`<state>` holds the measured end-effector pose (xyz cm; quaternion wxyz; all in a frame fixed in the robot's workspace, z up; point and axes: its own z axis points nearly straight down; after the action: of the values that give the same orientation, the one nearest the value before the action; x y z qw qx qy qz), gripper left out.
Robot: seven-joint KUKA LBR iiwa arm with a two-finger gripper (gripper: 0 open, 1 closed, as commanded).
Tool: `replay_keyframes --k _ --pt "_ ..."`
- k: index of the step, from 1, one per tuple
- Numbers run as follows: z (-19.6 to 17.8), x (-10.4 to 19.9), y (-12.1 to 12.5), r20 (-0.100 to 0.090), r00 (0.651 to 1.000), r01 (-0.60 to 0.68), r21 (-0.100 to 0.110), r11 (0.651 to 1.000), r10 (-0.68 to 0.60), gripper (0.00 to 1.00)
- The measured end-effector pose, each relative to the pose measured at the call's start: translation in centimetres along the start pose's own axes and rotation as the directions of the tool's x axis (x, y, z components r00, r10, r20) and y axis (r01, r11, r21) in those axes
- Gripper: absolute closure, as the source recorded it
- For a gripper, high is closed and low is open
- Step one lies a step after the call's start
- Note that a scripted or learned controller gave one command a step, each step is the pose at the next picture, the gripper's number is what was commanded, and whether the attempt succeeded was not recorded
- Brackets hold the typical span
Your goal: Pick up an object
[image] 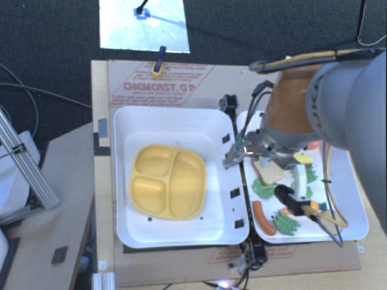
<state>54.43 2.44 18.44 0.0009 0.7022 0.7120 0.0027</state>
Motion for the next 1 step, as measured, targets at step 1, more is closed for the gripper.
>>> replay_keyframes --k 1 --pt "0.02 -2.48 -5.37 0.003 1.000 -0.015 0.008 1.000 0.015 0.00"
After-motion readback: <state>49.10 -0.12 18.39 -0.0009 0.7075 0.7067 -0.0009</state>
